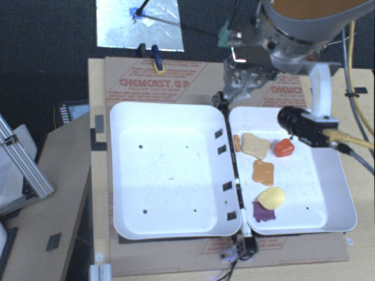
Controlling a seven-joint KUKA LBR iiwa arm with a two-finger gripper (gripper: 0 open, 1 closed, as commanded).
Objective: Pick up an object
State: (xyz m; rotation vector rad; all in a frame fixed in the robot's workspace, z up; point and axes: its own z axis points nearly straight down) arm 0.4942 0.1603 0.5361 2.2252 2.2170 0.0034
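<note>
Camera view: gripper high at far edge, nothing picked yet

Near to far, in the right bin (337, 209), we see a purple piece (263, 213) touching a yellow piece (271, 198), both close to the divider. Just behind them lies an orange slab (263, 172) on its own. Farther back a tan slice (255, 145) has a small orange bit (237, 142) just beside it, and a red piece (284, 148) lies near its right. The left bin (126, 157) sits beside it.

The gripper (237, 86) hangs over the far rim by the divider, well apart from every piece. We cannot tell if it is open or closed, and we see nothing held.

We judge the step in hand to be the approach. The orange slab or the red piece looks best to us, since each lies clear of its neighbours. We'd avoid the purple and yellow pair, which touch. Come straight down, centred, and stay off the divider and the black unit (304, 124).
</note>
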